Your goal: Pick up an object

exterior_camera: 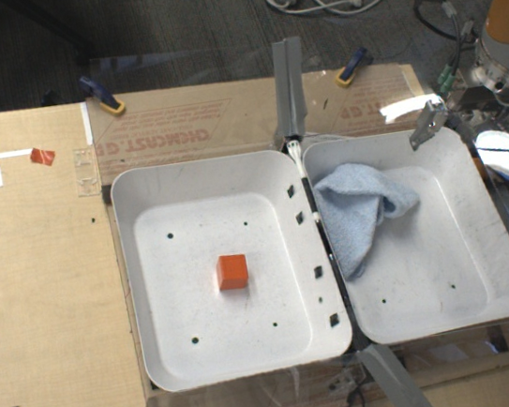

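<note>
Orange block (233, 272) sits near the middle of the left bin (163, 354), blue cloth (360, 210) bunched in the right bin (496, 294). Gripper (428, 124) hovers over that bin's far right corner, can't tell its state. Nothing's grabbed yet, so the whole pick is left.

Light is even and fairly bright from above, and both white bins (163, 354) read clean without blowing out. Shadows are soft: a faint one under the orange block (233, 272) and along the folds of the blue cloth (360, 210). Hard glare flares on the bench (402, 110) near the top right and at the right edge. The floor behind falls dim. Focus is slightly soft throughout.
</note>
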Controlling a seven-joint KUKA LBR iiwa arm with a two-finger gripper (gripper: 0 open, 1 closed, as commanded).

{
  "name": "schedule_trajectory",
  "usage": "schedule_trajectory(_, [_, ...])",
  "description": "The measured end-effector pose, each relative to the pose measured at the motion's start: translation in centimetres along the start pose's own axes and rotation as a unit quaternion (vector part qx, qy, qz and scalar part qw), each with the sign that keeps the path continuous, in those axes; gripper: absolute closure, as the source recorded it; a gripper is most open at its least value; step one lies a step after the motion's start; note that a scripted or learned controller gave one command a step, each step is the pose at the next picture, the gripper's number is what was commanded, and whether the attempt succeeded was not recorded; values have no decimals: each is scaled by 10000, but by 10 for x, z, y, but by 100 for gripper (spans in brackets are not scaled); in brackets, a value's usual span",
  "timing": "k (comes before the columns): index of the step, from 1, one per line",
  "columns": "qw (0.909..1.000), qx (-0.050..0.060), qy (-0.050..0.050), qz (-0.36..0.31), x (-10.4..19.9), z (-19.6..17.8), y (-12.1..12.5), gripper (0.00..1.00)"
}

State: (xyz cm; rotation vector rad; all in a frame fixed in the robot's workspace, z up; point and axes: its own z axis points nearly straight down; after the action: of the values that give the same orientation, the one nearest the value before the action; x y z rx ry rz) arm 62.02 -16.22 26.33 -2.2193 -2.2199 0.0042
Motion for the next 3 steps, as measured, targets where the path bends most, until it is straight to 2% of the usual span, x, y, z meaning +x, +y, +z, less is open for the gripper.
schedule_trajectory(1, [9975,-1,-2,-702,-15,147,-11,0])
schedule_trajectory(2, [9869,-31,-12,-1615,-34,170,33,0])
schedule_trajectory(3, [9869,-44,-18,-1612,-34,160,34,100])
